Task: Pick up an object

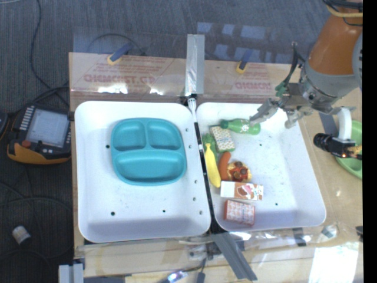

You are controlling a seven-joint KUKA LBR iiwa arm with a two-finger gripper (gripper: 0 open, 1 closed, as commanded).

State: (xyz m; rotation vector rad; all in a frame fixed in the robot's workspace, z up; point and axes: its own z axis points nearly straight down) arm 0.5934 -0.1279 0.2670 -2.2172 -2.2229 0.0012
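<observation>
Two fingers of the gripper [274, 115] stand wide apart, holding nothing, just right of the green bottle [240, 126]; the arm should centre over the bottle before closing.

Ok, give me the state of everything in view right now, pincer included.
Two-finger pincer: open, above the right bin, holding nothing.
Green plastic bottle: lying on its side.
Yellow toy banana: lying flat by the bin's left wall.
Teal divided plastic tray: flat in the left bin.
Small red and white carton: lying flat.
</observation>
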